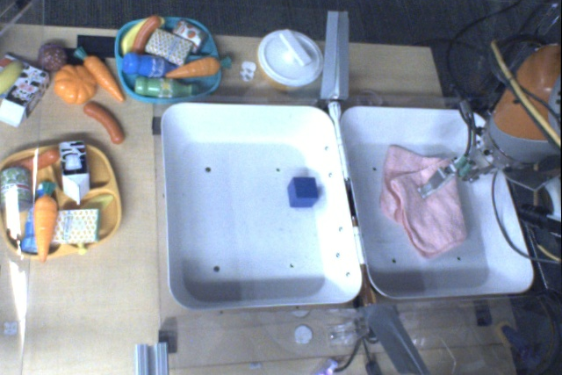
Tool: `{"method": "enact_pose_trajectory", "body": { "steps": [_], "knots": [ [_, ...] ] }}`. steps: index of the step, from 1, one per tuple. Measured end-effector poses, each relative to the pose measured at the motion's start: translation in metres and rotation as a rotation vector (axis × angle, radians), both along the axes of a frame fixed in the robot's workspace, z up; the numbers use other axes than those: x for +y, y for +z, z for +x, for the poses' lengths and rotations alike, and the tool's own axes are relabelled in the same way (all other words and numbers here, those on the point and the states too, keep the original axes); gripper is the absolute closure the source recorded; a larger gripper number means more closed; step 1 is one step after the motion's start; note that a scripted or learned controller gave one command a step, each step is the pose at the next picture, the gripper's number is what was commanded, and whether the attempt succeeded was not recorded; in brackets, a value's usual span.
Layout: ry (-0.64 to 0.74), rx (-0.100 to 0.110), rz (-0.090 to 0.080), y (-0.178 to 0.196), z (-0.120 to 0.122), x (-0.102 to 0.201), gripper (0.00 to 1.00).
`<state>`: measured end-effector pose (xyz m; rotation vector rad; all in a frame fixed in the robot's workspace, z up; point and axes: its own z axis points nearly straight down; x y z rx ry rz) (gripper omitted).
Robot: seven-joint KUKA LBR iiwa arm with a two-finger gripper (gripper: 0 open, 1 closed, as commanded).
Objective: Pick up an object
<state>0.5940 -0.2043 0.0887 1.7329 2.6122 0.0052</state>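
Note:
A pink cloth lies crumpled in the right bin. A small blue cube sits near the middle right of the left bin. My gripper reaches in from the right and hangs low over the cloth's upper right part, its tips at or just above the fabric. The arm's orange band stands at the right edge. Whether the cloth is caught between the tips cannot be made out.
A blue bowl of toy food and a white lidded cup stand behind the left bin. A yellow tray of toys and loose toy vegetables lie on the bench at left. Cables hang at right.

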Motion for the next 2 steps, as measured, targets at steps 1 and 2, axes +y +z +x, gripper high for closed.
{"method": "enact_pose_trajectory", "body": {
  "steps": [1, 2],
  "knots": [
    [-0.097, 0.006, 0.002, 0.007, 0.037, 0.000, 0.00],
    [0.089, 0.017, 0.004, -0.001, 0.067, -0.001, 0.00]
  ]
}}
